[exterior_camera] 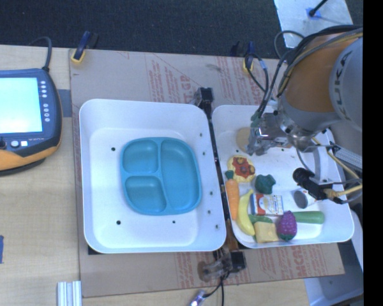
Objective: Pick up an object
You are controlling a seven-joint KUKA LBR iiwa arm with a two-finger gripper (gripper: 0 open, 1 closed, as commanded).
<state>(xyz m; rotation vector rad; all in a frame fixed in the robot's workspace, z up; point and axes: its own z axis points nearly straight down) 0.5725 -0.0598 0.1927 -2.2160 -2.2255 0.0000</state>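
Nearest my lens, along the lower edge of the right bin [345,231], lies a crowd of toy food: a purple grape cluster [286,225], a green vegetable [308,217] just right of it, a yellow wedge [264,232] and a banana [244,214], with an orange carrot [233,199] standing along the bin's left wall. Just above them I see a small printed carton [269,204], a dark green broccoli piece [265,183] and a pizza slice [242,168]. All of these sit close together, several touching.

Higher in that bin, toward the upper right of the frame, the gripper [263,140] hangs over the bin's upper part, above the pizza slice and apart from it. I cannot tell from here how it is set; nothing shows held in it. Behind it rises the grey arm with its orange band [311,75].

Left of centre, the left bin [99,171] holds a blue divided plate [160,175]. At the far left of the frame sits a teach pendant [19,116] with a bright screen.
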